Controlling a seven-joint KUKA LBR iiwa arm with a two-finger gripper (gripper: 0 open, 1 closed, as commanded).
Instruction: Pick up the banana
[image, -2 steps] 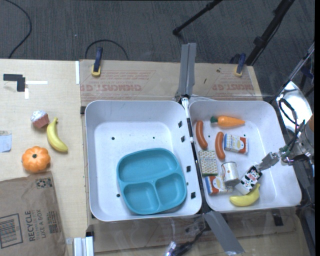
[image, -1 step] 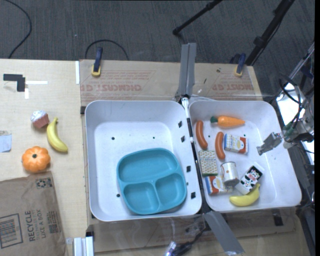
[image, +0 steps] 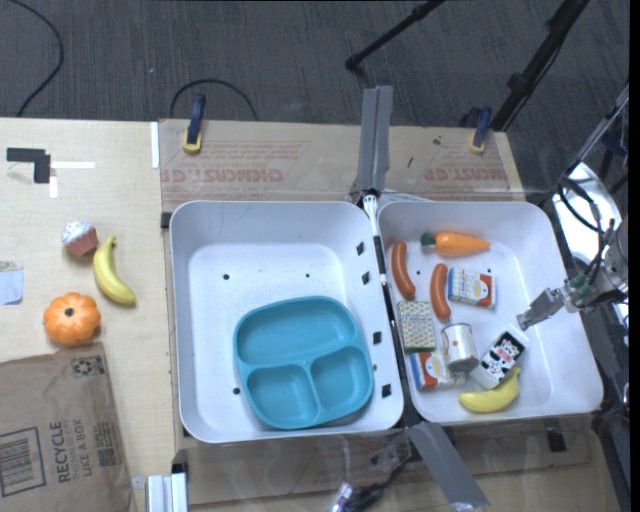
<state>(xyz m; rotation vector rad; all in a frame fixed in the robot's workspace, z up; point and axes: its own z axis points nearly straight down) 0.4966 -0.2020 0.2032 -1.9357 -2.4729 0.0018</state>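
Observation:
A yellow banana (image: 490, 396) lies at the front of the right bin (image: 566, 262), curved along the front wall, touching a small black-and-white cow-print carton (image: 499, 358). My gripper (image: 532, 315) reaches in from the right over the bin's right side, up and to the right of the banana and apart from it. Nothing shows in the gripper. A second banana (image: 112, 272) lies on the wooden bench far to the left, outside the bins.
The right bin also holds a carrot (image: 456, 242), two sausages (image: 402, 270), a small juice box (image: 470, 287), a sponge-like block (image: 416, 326) and a metal can (image: 458, 345). The left bin (image: 200, 300) holds a blue divided plate (image: 303, 360). A cupcake (image: 79, 239) and pumpkin (image: 72, 319) sit beside the left banana.

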